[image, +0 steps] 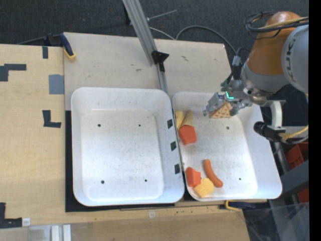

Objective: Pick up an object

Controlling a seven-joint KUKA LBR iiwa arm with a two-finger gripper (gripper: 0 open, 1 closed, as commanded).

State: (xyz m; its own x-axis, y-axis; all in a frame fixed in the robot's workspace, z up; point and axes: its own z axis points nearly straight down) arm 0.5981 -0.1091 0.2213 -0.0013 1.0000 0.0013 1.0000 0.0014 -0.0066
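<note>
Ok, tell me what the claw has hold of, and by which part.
The claw grips a tan, waffle-like piece by its top edge, above the right bin. Most of the piece hangs below the fingers.

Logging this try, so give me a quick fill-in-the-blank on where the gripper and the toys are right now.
1. The gripper holds a tan waffle-like piece above the ____ bin.
2. The hot dog lies beside a ____ corn cob.
3. The arm reaches in from the view's ____.
4. The two orange blocks lie near that bin's ____ wall.

Missing words: right; yellow; right; left
</note>
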